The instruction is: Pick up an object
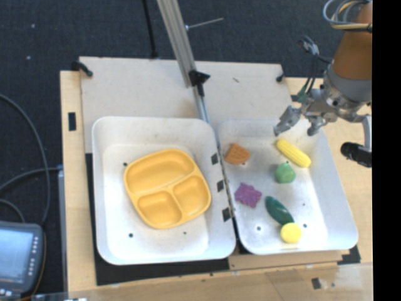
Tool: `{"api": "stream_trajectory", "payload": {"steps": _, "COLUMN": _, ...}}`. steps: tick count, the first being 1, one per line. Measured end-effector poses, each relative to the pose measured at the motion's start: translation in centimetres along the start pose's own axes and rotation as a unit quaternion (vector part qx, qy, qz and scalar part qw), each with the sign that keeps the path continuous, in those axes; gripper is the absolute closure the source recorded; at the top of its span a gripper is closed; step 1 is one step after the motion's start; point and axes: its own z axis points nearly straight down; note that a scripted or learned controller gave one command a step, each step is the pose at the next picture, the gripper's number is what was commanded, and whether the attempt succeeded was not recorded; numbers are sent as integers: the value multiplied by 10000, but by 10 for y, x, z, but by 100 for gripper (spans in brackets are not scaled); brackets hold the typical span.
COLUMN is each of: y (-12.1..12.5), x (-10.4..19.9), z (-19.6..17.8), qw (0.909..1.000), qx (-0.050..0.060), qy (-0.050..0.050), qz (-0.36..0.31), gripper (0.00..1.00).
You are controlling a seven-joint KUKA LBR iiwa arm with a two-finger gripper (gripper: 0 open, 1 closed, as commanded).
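my claw (299, 123) hangs spread and empty just above the yellow corn (293, 153), whose long axis slants toward the right bin's (338, 193) outer wall.

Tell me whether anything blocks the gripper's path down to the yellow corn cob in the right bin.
Nothing visible does. The gripper hangs open above the right bin's far edge, and the corn cob lies just below it with bare bin floor around it. The green ball sits beyond, apart from the cob.

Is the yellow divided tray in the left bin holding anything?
Empty: the yellow tray shows three bare compartments in the left bin.
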Motion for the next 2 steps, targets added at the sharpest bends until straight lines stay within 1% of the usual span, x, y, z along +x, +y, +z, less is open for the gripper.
{"api": "stream_trajectory", "payload": {"steps": 1, "y": 0, "x": 0, "z": 0, "qw": 10000, "qx": 1, "qy": -2, "qz": -2, "gripper": 0}}
{"api": "stream_trajectory", "payload": {"steps": 2, "y": 9, "x": 2, "z": 49, "qw": 10000, "qx": 23, "qy": -2, "qz": -11, "gripper": 0}}
